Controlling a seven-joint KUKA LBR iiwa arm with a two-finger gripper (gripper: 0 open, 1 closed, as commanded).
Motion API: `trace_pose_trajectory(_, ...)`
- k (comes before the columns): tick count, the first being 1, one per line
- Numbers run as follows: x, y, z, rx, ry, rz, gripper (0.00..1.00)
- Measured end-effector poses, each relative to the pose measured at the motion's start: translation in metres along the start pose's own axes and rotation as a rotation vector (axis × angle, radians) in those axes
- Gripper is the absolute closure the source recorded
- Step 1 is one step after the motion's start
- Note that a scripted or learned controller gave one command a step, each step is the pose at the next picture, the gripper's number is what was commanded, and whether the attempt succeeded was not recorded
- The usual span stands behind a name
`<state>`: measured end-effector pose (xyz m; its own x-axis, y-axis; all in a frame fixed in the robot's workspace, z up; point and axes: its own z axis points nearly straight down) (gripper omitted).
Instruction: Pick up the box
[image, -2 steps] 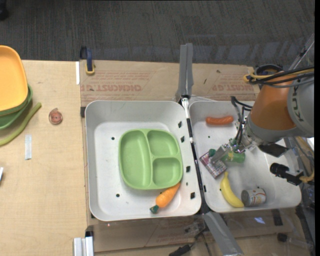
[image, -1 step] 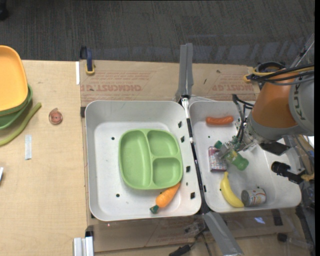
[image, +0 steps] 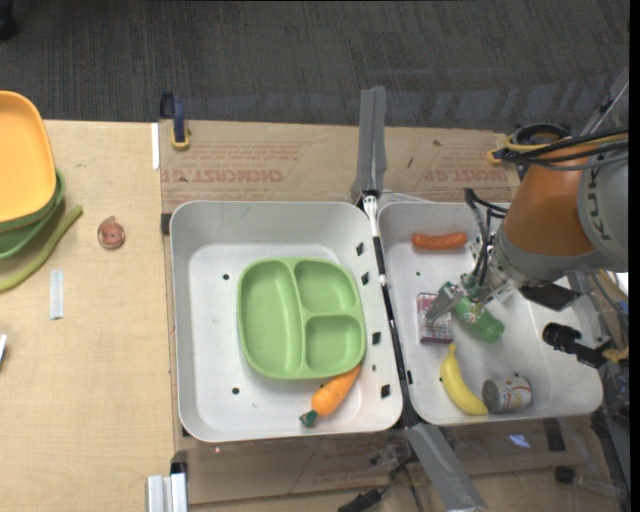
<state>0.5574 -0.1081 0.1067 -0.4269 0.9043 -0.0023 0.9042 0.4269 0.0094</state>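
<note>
While the bench is plain pale wood, the cardboard sheet lying under the far ends of both bins carries red printing that shows mirrored and upside down, reading roughly "CHEMCAST GP". Left of the two, the bigger-looking bin holds a green divided plate with three compartments, and an orange toy carrot lies against the plate's near edge. Reaching in from the right, the grey arm with its orange band hangs over the right bin. That bin holds a red sausage at its far end, a yellow banana and a small tin can at its near end, a green lump, and the box, a small pinkish packet near the bin's left wall whose label is too small to read. Just above the box sits the gripper; how wide it is spread cannot be told, and nothing can be seen held in it.
</note>
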Motion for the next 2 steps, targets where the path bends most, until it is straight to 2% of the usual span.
trace_pose_trajectory(1,0.004,-0.002,0.010,0.005,0.001,0.132,0.00)
trace_pose_trajectory(2,0.004,0.009,0.010,0.003,-0.003,0.205,0.00)
